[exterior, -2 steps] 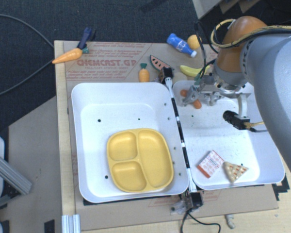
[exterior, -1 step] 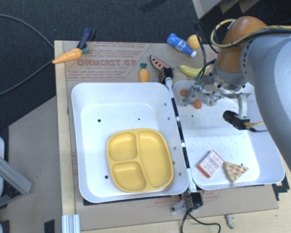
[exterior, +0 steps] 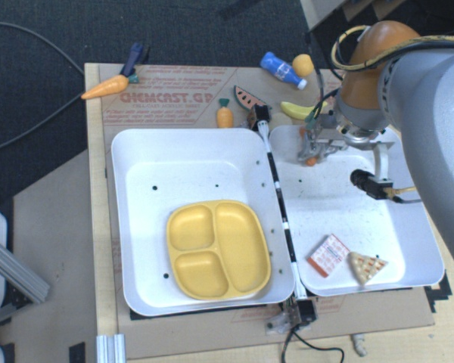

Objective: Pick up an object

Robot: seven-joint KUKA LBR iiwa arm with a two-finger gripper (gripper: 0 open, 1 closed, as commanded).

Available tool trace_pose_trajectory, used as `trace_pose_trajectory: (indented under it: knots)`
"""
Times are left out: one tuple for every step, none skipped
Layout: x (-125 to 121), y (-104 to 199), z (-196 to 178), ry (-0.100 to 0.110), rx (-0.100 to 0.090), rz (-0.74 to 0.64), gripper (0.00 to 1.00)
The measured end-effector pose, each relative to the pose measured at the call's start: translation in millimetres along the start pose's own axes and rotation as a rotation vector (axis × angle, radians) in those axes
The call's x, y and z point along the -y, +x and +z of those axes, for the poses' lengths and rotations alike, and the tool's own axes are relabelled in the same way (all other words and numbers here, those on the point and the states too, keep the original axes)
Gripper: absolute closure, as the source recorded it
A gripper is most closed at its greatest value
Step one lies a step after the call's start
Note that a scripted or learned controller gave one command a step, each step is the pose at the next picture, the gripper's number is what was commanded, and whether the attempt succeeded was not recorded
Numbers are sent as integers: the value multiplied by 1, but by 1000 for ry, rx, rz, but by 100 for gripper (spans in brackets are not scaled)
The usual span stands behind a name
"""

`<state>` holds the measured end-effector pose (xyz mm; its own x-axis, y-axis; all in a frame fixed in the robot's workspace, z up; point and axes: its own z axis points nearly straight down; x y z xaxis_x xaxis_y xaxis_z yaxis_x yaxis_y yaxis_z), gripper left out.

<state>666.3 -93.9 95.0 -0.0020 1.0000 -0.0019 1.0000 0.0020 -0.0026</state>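
Camera view shows the desk (exterior: 174, 97) bearing two white bins. Left bin (exterior: 136, 172) holds a yellow divided plate (exterior: 218, 248). Right bin (exterior: 408, 267) holds a red packet (exterior: 328, 255) beside a pizza slice toy (exterior: 365, 266); the tool (exterior: 313, 151) sits low at its far end, touching a small orange thing (exterior: 310, 159), grip state unclear.

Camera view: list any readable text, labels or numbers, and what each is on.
"CHEMCAST GP", partly legible, large red print on the brown board behind the bins; the letters are blurred, so this reading is unsure.
Smaller red lines above and below it: too blurred to read.
Red-and-white packet in the right bin: print too small to read.
Blue bottle: label unreadable.
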Motion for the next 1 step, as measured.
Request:
trace_pose_trajectory:
  knots:
    - [50, 46, -90, -2, -3, 0, 100]
